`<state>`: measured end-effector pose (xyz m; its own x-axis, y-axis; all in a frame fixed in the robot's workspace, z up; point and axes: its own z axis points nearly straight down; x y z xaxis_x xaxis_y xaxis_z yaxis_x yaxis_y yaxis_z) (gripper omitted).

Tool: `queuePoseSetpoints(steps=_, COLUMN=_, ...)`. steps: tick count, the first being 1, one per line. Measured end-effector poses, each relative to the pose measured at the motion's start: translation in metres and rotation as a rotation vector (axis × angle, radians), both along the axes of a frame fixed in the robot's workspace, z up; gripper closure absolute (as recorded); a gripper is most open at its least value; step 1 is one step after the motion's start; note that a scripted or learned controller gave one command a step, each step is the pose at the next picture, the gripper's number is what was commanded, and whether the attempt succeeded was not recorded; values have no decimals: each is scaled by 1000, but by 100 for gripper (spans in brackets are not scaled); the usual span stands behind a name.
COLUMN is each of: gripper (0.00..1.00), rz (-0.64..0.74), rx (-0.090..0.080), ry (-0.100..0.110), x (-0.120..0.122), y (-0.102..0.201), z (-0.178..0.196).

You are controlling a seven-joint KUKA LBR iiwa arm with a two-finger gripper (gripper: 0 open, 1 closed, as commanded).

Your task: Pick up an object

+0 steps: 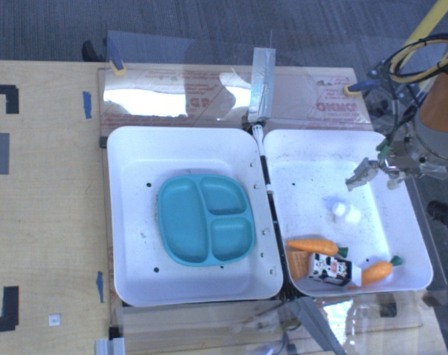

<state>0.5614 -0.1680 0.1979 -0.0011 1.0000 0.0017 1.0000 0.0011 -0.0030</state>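
Carrots [313,246], milk carton [332,270] crowd right bin's [298,161] near wall; hand [375,174], spread and unladen, hovers beyond them.

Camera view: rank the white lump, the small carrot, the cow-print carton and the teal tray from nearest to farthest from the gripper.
From the gripper:
1. White lump, mid right bin.
2. Small carrot, right bin's front right corner.
3. Cow-print carton, front of right bin; close to the carrot's rank.
4. Teal tray, left bin.
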Motion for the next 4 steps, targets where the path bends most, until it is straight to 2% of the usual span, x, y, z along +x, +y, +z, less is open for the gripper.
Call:
queuePoseSetpoints(steps=1, gripper=0, rz=314, rx=0, ry=-2, x=0, y=1, z=7)
queuePoseSetpoints(steps=2, gripper=0, rz=624, rx=-2, ry=-5, x=91, y=-6, z=-51)
queuePoseSetpoints(steps=3, gripper=0, rz=797, rx=-6, ry=-10, x=107, y=-33, z=-6)
queuePoseSetpoints(steps=4, gripper=0, rz=876, rx=4, ry=0, x=8, y=-4, z=-71)
